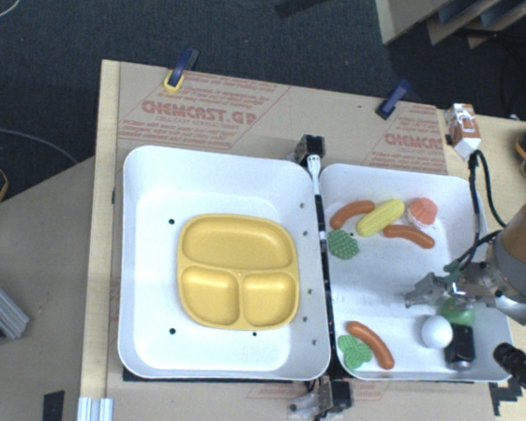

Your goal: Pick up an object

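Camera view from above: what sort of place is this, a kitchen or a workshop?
Most likely a robotics lab or test bench. Toy food, such as a plastic corn cob, lies in a white bin clamped to a protective board, and cables trail across the dark carpet.

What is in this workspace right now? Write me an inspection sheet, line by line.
Surface: bench bearing left bin and right bin.
Job's things: in right bin, corn, three sausages, two green pieces, pink slice, white ball.
Clutter: yellow divided tray in left bin.
Grippers: gripper over right bin, near the ball; grasp unclear.
Cables: black cable along right bin's edge.
Surroundings: dark floor, clamps on bench's far edge.
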`<state>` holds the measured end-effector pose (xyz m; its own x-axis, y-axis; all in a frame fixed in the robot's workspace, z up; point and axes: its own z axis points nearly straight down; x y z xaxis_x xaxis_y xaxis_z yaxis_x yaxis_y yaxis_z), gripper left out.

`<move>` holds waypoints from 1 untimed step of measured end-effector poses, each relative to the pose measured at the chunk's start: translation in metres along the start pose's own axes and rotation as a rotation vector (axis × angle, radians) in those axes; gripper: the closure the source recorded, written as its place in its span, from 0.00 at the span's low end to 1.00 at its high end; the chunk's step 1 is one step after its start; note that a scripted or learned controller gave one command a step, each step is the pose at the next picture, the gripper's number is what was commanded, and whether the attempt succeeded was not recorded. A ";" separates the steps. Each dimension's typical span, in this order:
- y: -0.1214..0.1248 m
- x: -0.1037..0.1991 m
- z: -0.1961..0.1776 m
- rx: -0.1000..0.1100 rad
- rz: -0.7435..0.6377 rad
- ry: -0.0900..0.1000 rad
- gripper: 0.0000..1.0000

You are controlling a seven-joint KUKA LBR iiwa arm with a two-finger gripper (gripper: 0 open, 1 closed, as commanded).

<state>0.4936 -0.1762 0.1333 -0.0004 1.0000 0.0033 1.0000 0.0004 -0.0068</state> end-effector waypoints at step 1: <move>0.003 0.000 0.017 -0.017 -0.003 -0.006 0.00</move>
<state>0.4968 -0.1763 0.1159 -0.0030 1.0000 -0.0031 0.9999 0.0031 0.0097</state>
